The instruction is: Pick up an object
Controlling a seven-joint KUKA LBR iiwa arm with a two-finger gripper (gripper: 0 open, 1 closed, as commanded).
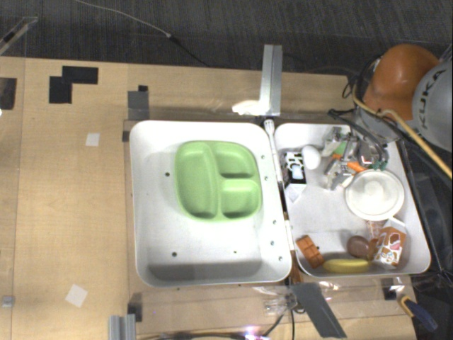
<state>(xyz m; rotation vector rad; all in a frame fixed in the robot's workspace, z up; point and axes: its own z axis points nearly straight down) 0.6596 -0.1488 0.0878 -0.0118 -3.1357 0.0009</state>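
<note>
I am hanging over the far end of the right bin (414, 257), where the things worth picking are lying. Nearest my claw (345, 163) are a small white egg-shaped ball (311, 155) and a black-and-white box (294, 167), both resting close to the wall between the bins. A white bowl (374, 193) is sitting just toward the near side of me, and beyond it, along the near wall, a banana (346, 265), a brown block (309, 249), a dark brown lump (358, 246) and a red-and-white carton (388, 246) are crowding together. My claw is sitting low among clutter and wires, and I cannot tell how it is set, nor whether anything is in it. I am judging that no object is lifted yet. The left bin (152, 261) is carrying a green divided plate (216, 180), well apart from me.
</note>
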